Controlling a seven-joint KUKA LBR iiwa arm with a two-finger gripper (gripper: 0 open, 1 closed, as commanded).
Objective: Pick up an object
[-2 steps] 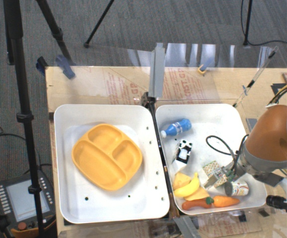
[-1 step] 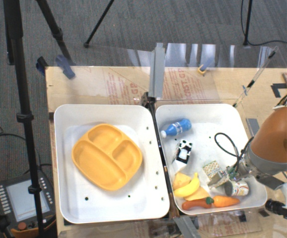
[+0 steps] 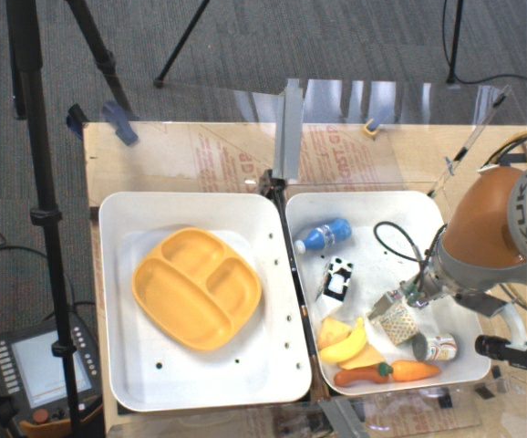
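The pincer [image 3: 398, 305] is seen down in the right bin [image 3: 400, 203], but it's a small blurry metallic cluster, so open or closed can't really be told. Right under it sits a cone-ish mesh-patterned thing [image 3: 397, 323], looks touching, but whether it's actually gripped can't be made out. Just beyond that, toward the near-right corner, a small tin can [image 3: 435, 347] is lying on its side. Along the near wall a smooth orange carrot [image 3: 408, 370] is stretched out, and a yellow banana [image 3: 346, 345] is curved beside it, partly over a pale yellow wedge-shaped piece that's hard to identify. To the left of the pincer a small black-and-white boxy item [image 3: 337, 279] is found, and farther back-left a blue plastic bottle [image 3: 323, 235] is lying down. A black cable loop [image 3: 393, 239] is draped behind the pincer. Well off to the left, in the other bin [image 3: 118, 217], a glossy orange-yellow divided plate [image 3: 196, 286] with three compartments is resting. The arm's orange band [image 3: 484, 222] is cut off at the right.
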